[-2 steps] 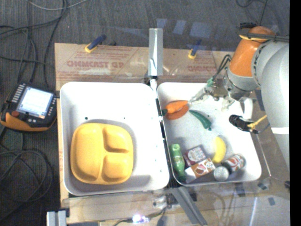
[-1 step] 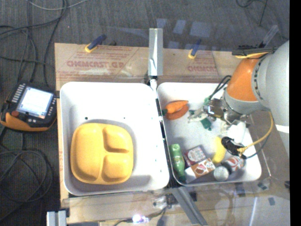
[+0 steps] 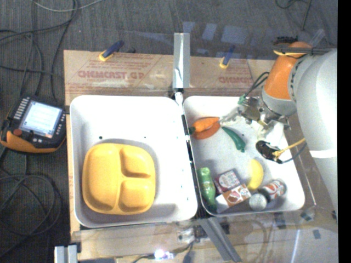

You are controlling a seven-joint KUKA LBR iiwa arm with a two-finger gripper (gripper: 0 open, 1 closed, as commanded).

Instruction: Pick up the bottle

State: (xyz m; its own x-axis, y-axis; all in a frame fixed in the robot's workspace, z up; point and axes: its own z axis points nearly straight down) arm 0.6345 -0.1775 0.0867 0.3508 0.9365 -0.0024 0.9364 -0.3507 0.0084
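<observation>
The grey arm (image 3: 321,103) comes in from the right edge, its thick body covering the right side of the right bin (image 3: 296,201), and the orange band (image 3: 281,81) sits just above the wrist near the bin's upper right corner. From there the wrist bends left and down over the bin's upper part, and the gripper (image 3: 241,114) ends above the bin floor close to the carrot. Whether it is open or closed cannot be told from this slanted view, since the tip is a small tangle of metal and wires, and nothing is seen held in it. The orange carrot (image 3: 206,127) lies just left of the gripper against the bin's left wall, and a green pepper (image 3: 236,138) lies just below the tip. The green bottle (image 3: 207,186) lies well apart from the gripper, in the lower left corner of the right bin, along its left wall. Beside it are a small red carton (image 3: 230,181), a yellow banana (image 3: 255,173) and a can (image 3: 272,190) near the bottom wall. The left bin (image 3: 109,106) holds a yellow divided tray (image 3: 119,177). Both bins rest on the desk (image 3: 126,73).
</observation>
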